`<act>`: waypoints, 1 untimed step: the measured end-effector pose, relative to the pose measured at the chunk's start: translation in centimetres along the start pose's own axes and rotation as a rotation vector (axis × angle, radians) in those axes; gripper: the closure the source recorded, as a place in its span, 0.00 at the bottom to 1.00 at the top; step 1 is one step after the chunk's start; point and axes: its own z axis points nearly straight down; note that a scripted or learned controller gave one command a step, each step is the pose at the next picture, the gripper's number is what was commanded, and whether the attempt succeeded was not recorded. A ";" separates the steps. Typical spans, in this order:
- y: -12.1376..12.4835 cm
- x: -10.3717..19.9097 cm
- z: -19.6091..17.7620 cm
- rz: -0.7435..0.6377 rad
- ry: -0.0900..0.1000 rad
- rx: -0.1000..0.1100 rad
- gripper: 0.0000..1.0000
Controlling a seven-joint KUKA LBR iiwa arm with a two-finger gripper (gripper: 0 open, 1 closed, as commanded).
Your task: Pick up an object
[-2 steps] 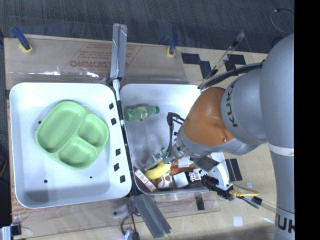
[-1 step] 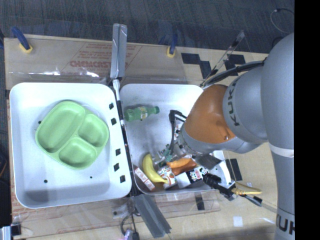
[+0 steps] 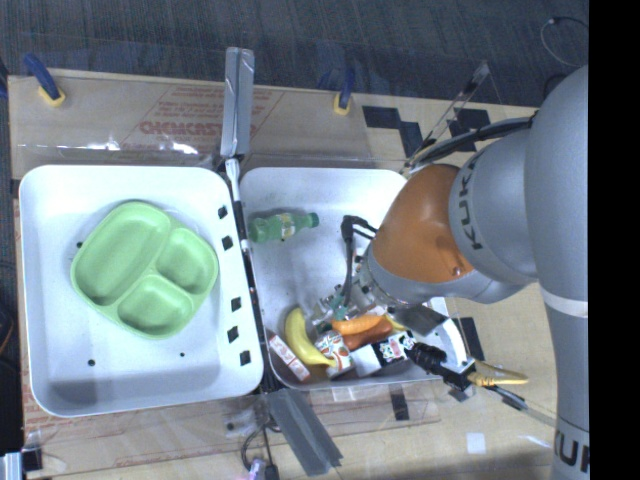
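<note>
Grey arm (image 3: 500, 218) reaches over the right bin (image 3: 300, 183), its gripper (image 3: 345, 303) low among the clutter at six o'clock: banana (image 3: 300, 340), carrot (image 3: 362, 324), cartons. Jaw state: cannot tell. Green bottle (image 3: 280, 227) lies at ten o'clock; green plate (image 3: 145, 266) fills the left bin (image 3: 40, 268).

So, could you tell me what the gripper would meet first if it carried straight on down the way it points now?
Probably the carrot in the right bin, with the banana just beside it; depth is hard to judge from above.
</note>
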 end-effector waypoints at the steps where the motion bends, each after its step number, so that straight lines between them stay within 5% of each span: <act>1: 0.0 -0.1 -0.1 0.000 -0.002 -0.001 0.00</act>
